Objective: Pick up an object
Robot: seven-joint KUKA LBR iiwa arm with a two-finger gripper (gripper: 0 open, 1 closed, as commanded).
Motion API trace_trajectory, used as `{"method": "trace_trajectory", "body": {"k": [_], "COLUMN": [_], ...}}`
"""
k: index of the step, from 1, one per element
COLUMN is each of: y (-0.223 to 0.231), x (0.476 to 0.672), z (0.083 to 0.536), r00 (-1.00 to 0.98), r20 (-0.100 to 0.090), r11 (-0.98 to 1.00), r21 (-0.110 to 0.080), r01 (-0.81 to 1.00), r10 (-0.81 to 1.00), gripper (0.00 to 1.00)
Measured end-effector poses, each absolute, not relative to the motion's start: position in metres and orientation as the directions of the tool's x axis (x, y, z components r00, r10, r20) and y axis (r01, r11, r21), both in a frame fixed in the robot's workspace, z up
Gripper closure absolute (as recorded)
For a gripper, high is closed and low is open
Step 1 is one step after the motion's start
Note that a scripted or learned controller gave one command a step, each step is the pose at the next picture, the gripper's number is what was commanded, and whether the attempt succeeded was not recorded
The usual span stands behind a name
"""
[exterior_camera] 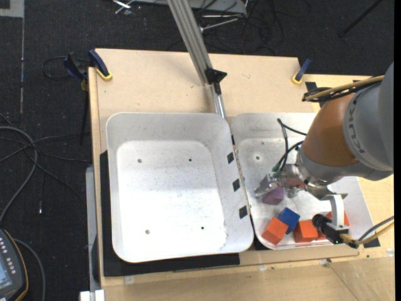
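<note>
1. Plywood bench (163, 80) on dark carpet, cables lying around, two white bins side by side.
2. Left bin (125, 168) has loads of open floor.
3. Right bin (257, 137) is crowded at its near edge: two orange blocks (274, 231), blue block (289, 217).
4. Gripper (274, 185) hangs low over a purple block (273, 196); can't tell how open the fingers are.

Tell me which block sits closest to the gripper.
The purple block, right under the gripper. The blue block and both orange blocks lie nearer the bin's front edge.

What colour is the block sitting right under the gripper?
Purple block, seen in the camera view, just below the gripper.
</note>
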State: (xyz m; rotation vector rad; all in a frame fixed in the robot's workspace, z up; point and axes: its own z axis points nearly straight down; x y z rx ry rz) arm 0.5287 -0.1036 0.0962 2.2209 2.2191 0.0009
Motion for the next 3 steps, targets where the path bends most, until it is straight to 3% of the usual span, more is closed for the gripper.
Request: {"method": "trace_trajectory", "body": {"k": [1,2,3], "y": [-0.104,-0.009,0.052], "x": [0.530,0.521,0.529], "z": [0.106,0.199,0.277], "r00": [0.000,-0.010,-0.011], "r20": [0.000,0.004,0.002], "r11": [0.000,0.010,0.011], "r21": [0.003,0.007,0.008], "r01": [1.000,1.000,1.000], "r10": [1.000,1.000,1.000], "gripper": [1.00,1.00,1.00]}}
